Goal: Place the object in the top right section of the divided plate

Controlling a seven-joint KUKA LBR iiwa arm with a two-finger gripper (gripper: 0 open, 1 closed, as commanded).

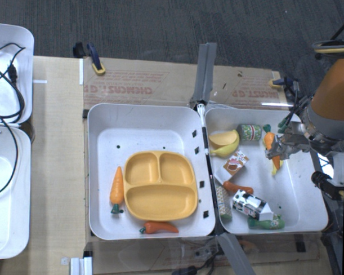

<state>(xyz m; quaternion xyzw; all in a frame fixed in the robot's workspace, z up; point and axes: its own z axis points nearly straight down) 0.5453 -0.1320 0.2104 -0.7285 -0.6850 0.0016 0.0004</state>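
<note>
The yellow divided plate (161, 185) lies in the left bin (98, 160), with its two small sections at the far side. My gripper (274, 152) hovers in the right bin (304, 215) near its far right side, shut on a small orange carrot (269, 140). The carrot's green top points away from me, and its tip pokes out below the fingers. The plate's top right section (176, 168) holds nothing.
Beside the plate in the left bin lie a larger carrot (117, 186) and a red chili (160, 227). The right bin holds a banana (225, 144), a green can (250, 132), a snack box (236, 163), a red pepper (238, 188), a milk carton (249, 205) and a green item (266, 223).
</note>
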